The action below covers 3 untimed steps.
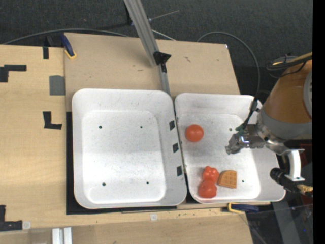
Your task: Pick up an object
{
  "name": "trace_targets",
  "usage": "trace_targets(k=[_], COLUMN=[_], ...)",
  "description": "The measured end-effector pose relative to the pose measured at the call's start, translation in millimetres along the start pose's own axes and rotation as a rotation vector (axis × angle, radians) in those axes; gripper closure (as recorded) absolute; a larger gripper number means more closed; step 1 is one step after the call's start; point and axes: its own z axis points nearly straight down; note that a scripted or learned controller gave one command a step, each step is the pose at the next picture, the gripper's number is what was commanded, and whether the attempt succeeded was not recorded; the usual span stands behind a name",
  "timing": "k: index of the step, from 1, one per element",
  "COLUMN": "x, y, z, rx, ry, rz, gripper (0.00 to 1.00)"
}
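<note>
The right bin holds a round red-orange ball near its left-middle. At its front lie two red pieces pressed together, with a tan waffle-like piece touching them on the right. My gripper hangs over the right-middle of that bin, to the right of the ball and above the waffle piece. Nothing shows between its tips. The orange band of the arm rises to the right.
The left bin lies beside the right one. A grey metal pole slants in from the top toward the bins' shared rim. Black cables run across the dark floor behind the bench.
</note>
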Motion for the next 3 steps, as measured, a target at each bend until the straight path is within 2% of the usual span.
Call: trace_targets(k=[1, 2, 3], x=[-9, 50, 95], y=[-4, 18, 42], z=[-52, -50, -53], rx=[-0.002, 0.003, 0.002], ry=[-0.001, 0.003, 0.002], rz=[0.0, -0.006, -0.005], gripper=[1.0, 1.0, 1.0])
